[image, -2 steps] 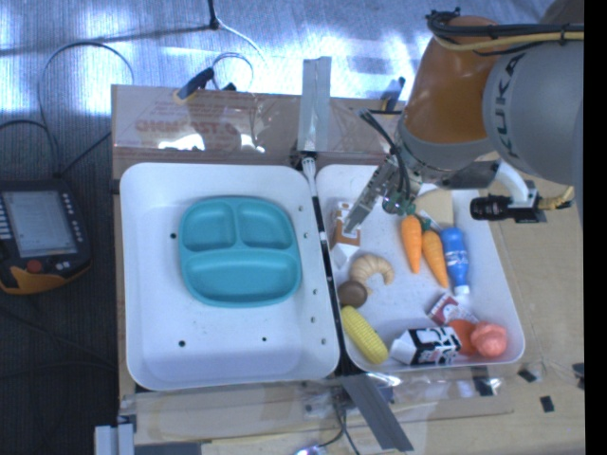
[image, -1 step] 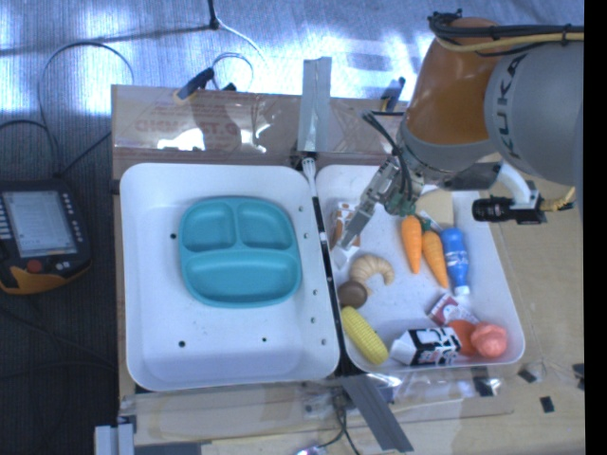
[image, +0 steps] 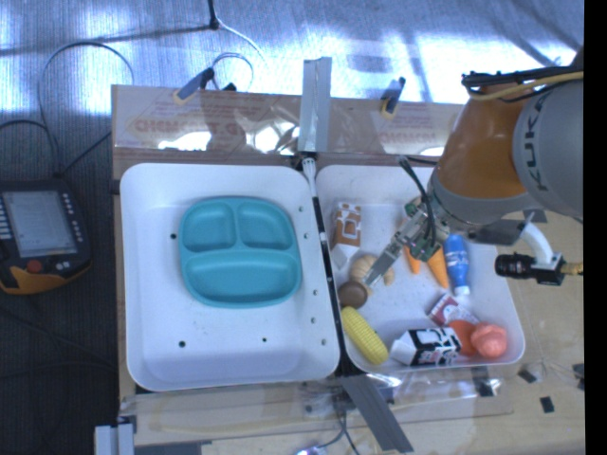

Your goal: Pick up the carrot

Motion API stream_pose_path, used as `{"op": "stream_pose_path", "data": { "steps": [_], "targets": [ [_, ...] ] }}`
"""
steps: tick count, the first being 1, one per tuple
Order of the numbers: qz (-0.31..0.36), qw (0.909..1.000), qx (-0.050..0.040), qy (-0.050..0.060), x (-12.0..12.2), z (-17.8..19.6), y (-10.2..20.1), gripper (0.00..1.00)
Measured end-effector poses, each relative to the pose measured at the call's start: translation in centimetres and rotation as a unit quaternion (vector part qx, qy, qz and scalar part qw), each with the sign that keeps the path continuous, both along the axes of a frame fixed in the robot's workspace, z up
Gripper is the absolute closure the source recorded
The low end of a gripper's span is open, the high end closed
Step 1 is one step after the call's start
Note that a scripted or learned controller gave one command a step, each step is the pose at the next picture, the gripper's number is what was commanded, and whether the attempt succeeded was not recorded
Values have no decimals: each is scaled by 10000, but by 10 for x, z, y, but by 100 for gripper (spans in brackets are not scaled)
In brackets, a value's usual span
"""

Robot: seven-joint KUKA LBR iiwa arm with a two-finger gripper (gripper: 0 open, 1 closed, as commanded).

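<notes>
The carrot is a short orange cone lying in the right bin, its tip pointing toward the bin's front. It rests against the left side of a blue and white bottle. My gripper reaches down and to the left from the orange-banded wrist into the middle of this bin. Its tip is low, just left of the carrot and next to a tan round item. Nothing shows held in it.
The right bin also holds a corn cob, a black and white carton, a red and pink toy, a red packet, a brown ball and a small box. A teal divided plate sits in the left bin.
</notes>
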State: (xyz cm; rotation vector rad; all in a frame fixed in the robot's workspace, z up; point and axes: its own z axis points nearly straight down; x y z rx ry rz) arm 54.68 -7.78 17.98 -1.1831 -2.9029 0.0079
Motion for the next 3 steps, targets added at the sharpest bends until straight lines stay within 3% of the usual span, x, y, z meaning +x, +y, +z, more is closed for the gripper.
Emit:
{"op": "stream_pose_path", "data": {
  "steps": [1,2,3],
  "targets": [
    [573,9983,11,-71,3,-91,-73,0],
    [575,9983,-5,-103,6,-82,-73,100],
    [48,10000,1,-84,7,48,-30,100]
  ]
}}
